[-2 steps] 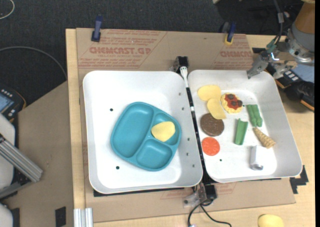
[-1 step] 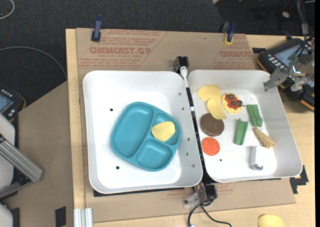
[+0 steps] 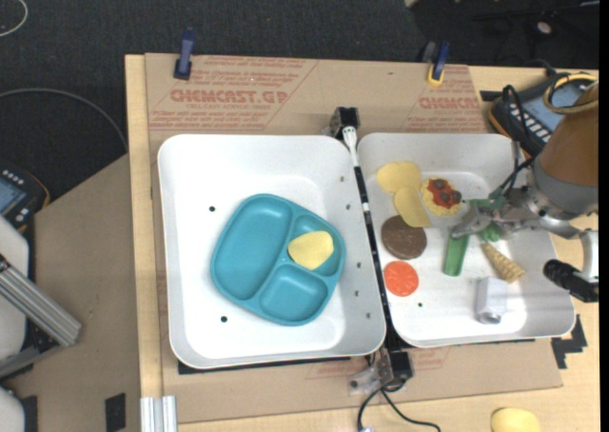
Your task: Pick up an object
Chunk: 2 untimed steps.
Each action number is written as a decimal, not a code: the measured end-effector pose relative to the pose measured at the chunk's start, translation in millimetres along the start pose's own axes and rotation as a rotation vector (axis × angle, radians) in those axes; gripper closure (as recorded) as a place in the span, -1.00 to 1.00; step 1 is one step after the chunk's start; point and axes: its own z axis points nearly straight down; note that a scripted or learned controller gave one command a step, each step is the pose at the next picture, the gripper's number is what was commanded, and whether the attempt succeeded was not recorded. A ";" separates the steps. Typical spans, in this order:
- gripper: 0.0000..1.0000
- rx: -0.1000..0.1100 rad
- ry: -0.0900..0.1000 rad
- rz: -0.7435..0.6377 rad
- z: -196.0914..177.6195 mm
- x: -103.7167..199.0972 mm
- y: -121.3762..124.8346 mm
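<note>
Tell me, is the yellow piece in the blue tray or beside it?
In it. The yellow piece lies inside the blue tray's right-hand compartment, within its rim, in the left bin.

Teal tray, orange disc (brown one beside)

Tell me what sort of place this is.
Probably a robot lab test bench: two white bins on a clamped board, toy food on a blue tray, and loose cables.

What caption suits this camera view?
Gripper poised in right bin over green piece; teal tray fills left bin.
</note>
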 end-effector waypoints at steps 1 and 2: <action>1.00 -0.012 -0.017 0.000 -18.5 -5.0 2.6; 1.00 -0.008 -0.021 0.003 -4.9 -8.2 25.5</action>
